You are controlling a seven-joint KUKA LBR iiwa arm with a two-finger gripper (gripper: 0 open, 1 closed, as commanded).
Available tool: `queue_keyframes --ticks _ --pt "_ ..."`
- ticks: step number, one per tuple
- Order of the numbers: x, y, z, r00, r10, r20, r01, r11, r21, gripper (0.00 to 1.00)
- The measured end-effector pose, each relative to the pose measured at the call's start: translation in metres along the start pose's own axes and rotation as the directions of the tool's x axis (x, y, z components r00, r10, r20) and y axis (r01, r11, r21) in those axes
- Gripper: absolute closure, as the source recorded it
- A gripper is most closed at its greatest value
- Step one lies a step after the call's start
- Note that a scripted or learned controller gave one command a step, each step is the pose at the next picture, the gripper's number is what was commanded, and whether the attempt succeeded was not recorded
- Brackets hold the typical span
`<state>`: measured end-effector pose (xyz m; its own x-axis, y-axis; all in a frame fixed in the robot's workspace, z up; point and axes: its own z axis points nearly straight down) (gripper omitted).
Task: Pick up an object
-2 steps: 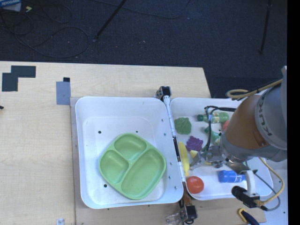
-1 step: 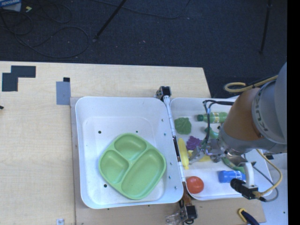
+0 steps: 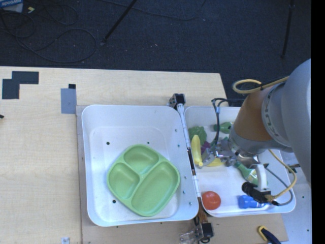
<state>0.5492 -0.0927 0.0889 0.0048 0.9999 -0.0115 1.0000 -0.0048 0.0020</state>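
Arm: comes in from right edge of frame, grey body with orange band, bent down over right bin, wrist over bin's centre.
Gripper: low in right bin among the objects, beside yellow banana; grip state can't tell, hidden by wrist.
Right bin objects: green pieces upper part, purple bit by banana, red-orange ball lower left, blue object lower right.
Left bin: green divided plate, centre-low.
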Motion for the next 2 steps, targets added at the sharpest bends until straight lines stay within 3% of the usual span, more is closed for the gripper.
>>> queue_keyframes --ticks 1,2 --pt "-0.016 0.038 0.002 1.0 -0.009 -0.012 0.009 1.0 0.003 0.0" --pt "-0.028 0.095 0.003 1.0 -0.009 -0.012 0.009 1.0 0.007 0.0"
